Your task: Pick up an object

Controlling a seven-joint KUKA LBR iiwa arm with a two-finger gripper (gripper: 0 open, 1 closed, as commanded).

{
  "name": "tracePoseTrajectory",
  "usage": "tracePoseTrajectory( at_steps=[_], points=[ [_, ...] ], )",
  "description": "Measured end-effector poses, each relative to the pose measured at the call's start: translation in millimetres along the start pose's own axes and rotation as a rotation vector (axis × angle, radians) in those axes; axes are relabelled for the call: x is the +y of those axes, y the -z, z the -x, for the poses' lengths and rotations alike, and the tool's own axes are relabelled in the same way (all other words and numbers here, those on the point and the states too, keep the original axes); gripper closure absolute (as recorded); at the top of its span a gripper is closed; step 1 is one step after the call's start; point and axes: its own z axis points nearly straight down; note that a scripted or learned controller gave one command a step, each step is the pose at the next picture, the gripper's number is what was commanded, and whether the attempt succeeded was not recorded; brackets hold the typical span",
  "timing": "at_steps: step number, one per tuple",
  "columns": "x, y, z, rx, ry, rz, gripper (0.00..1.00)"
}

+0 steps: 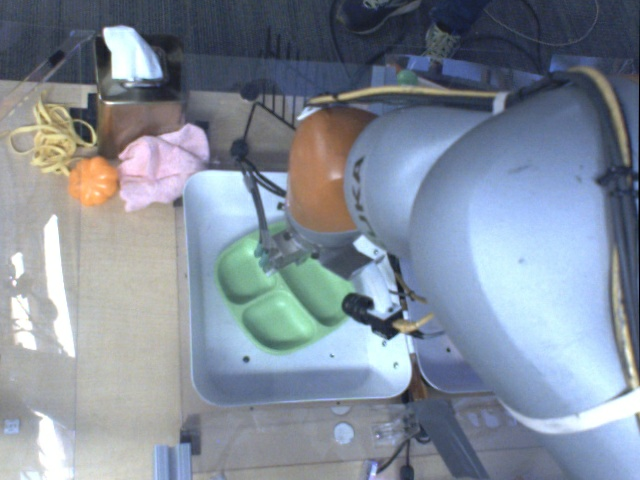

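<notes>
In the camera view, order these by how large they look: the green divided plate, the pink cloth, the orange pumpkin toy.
1. green divided plate, partly covered by the arm
2. pink cloth
3. orange pumpkin toy

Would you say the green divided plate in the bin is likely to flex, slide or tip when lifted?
The green plate looks like moulded plastic, so probably stiff and light. Its glossy surface may slip on the white bin. Being wide and shallow, it would likely tilt if gripped by one rim.

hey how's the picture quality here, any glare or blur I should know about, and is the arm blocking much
Camera view: bright glare streaks on the clear sheet at left; the white bin is evenly lit with soft shadow beside the green divided tray; the grey arm, close to the lens, looks soft and covers most of the right half; overall slightly grainy.
</notes>
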Motion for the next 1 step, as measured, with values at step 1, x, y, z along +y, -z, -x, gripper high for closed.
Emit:
tracePoseTrajectory(
  at_steps=[1],
  points=[
    [-15.9,-0.1,-2.8,0.008,0.006,-0.018,1.00]
  ],
)
